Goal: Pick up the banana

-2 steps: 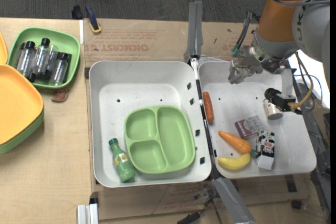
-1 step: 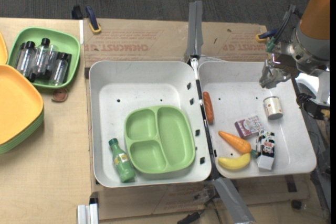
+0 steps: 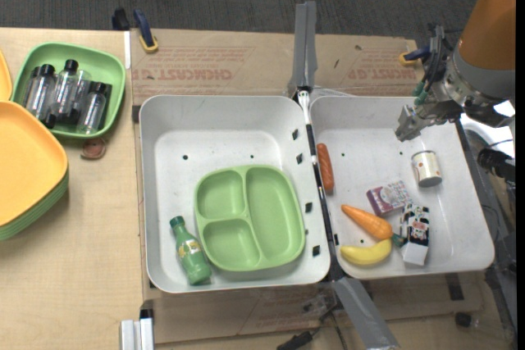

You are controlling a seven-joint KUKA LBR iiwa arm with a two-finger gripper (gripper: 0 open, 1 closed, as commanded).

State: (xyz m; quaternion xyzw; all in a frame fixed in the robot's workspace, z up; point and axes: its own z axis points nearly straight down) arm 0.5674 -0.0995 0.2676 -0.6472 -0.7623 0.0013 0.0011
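Camera view: the banana [image 3: 366, 253] lies in the right bin [image 3: 361, 120], close to the bin's front edge toward its front left corner, curved side down and free of any grip. The gripper [image 3: 409, 124] hangs over the far right part of the same bin, well apart from the fruit; whether it is wide or narrow cannot be told from this angle, and nothing shows between its tips.

A carrot [image 3: 367, 220] lies just behind the banana, its thick end nearly touching it, and a small carton [image 3: 416, 235] sits just to the banana's right. A sausage [image 3: 326, 166] rests along the left wall, a can [image 3: 426, 167] near the right wall, a purple packet [image 3: 388, 197] mid-bin.

The step in hand looks like the approach. A clean pick would likely come straight down over the banana's middle, closing across its narrow width, front to back. That puts one tip between banana and carrot, the tight spot; the front wall crowds the other. Open room lies in the bin's far left quarter for the crossing.
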